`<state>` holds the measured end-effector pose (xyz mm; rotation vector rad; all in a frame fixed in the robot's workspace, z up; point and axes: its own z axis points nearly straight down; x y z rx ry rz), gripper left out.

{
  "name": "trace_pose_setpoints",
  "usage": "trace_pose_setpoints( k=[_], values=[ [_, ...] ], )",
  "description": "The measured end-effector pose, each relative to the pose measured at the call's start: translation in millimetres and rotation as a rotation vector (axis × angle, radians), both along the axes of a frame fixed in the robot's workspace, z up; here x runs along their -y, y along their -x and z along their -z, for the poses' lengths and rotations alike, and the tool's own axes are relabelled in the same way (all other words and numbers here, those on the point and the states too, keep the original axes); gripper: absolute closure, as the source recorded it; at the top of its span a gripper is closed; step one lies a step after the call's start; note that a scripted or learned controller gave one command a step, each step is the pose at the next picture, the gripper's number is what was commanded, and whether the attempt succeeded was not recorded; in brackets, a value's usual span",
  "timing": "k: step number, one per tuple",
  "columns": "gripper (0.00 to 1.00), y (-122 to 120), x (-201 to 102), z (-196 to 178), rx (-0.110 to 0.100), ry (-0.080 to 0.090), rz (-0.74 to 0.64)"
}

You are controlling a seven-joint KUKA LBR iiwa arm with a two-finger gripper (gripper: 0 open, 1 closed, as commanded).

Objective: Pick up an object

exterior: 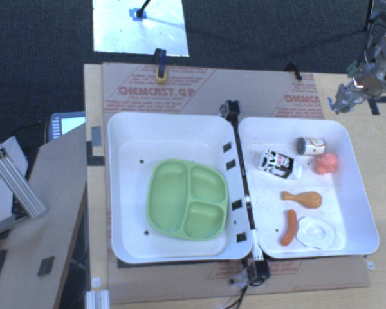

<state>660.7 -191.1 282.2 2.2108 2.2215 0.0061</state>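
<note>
The gripper (349,100) hung beyond the right white plastic bin (360,192), its fingers too blurry to tell, maybe; the small pink ball (327,163) inside needed a straight drop from above.

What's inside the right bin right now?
The right bin holds a small can, a black-and-white carton, a pink piece, a drumstick, a sausage and a fried egg. Anything beneath them is covered.

Right bin (357,172) holds 6 items: a small can (311,146) on its side, pink ball (327,163), black-and-white carton (276,163), drumstick (303,199), sausage (289,227), fried egg (315,232) beside it.
</note>
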Motion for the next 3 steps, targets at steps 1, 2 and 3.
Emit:
trace_pose_setpoints(
  k=[1,2,3],
  values=[
    [1.0,17,-47,0,-0.006,-0.003,-0.004],
    [1.0,27,-105,17,-0.008,-0.005,-0.005],
    [1.0,37,-154,35,-0.008,-0.005,-0.005]
  ],
)
